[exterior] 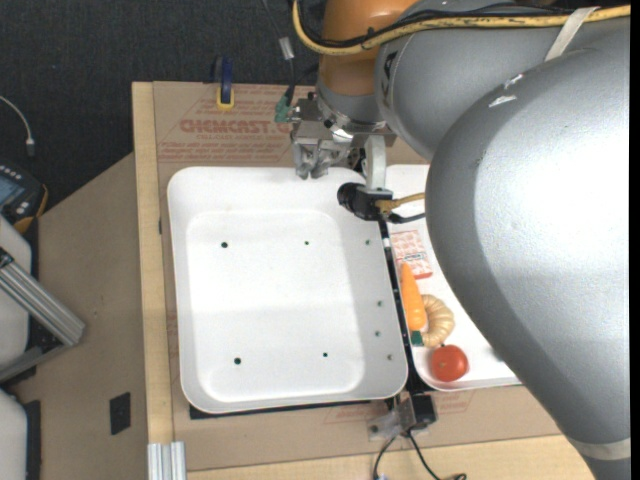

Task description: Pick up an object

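The tool (312, 160) is hanging over the left bin (200, 268), maybe holding nothing; it should be reaching for the tomato (449, 362).

A robot lab or test room is shown, not a home. A big grey robot arm (520, 168) with an orange band (365, 8) is seen over a bench (160, 268) made of plain brown board. Printed red letters (225, 126) are seen on that board. Two shallow white bins (190, 268) are set side by side on it. Loose black and yellow wires (300, 13) are hung near the arm. A blue clamp (226, 83) is fixed at the bench's far edge, and metal bars (35, 298) are seen at the left. Dark carpet (90, 38) is laid on the floor.
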`<state>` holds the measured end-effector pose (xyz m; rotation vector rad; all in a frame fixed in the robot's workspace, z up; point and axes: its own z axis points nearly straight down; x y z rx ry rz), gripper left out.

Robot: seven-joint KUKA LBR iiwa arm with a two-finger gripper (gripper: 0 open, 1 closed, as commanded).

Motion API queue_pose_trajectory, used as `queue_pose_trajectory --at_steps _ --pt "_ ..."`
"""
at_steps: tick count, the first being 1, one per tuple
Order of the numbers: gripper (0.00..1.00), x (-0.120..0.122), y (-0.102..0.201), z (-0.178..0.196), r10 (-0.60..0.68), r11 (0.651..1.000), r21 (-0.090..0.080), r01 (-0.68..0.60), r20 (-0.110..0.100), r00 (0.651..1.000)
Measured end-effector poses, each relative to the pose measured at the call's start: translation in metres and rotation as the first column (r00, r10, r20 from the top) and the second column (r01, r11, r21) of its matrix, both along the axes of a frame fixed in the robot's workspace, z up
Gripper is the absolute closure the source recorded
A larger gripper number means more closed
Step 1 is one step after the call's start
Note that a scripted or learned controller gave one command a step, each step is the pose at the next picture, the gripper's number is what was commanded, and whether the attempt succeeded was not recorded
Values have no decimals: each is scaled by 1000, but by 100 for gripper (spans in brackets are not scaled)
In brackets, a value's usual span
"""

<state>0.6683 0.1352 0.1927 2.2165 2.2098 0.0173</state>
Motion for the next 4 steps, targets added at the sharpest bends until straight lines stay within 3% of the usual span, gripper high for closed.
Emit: queue_pose_trajectory --at_steps 1,2,3,4 --pt "100 -2 33 331 7 1000 4 -7 2 1000" --pt "100 -37 52 126 3 1000 -3 -3 -34 999" --pt "100 0 -26 212 -5 1000 -2 5 -4 1000" --pt "100 -1 -87 282 -4 1000 -2 4 -4 1000"
